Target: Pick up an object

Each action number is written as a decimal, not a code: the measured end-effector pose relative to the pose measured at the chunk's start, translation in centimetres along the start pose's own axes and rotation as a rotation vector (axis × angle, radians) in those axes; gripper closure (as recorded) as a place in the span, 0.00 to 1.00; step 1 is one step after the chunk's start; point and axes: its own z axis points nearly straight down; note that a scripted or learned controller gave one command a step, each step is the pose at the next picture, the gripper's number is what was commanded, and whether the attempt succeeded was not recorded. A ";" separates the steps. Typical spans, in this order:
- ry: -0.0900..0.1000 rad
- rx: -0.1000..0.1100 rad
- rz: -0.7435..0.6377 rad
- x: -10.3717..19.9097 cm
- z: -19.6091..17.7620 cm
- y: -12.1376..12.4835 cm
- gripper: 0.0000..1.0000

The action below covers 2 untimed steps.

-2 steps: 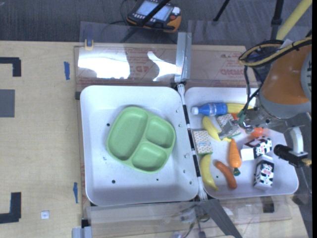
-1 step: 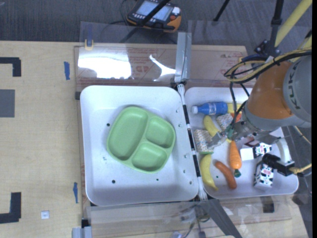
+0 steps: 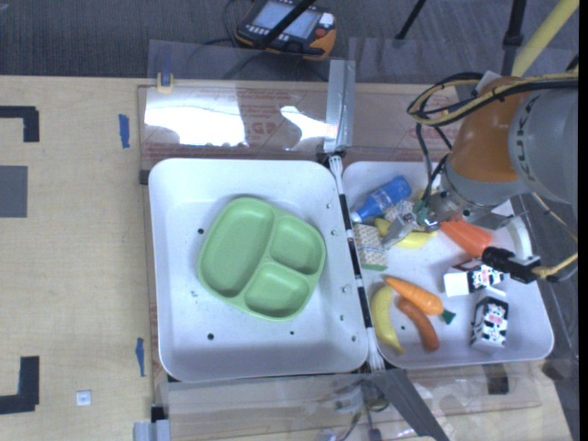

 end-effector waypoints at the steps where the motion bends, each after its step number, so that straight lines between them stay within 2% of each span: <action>1: -0.004 -0.006 0.002 -0.2 -1.2 0.1 1.00; 2: 0.000 0.004 0.424 1.6 -9.8 4.9 1.00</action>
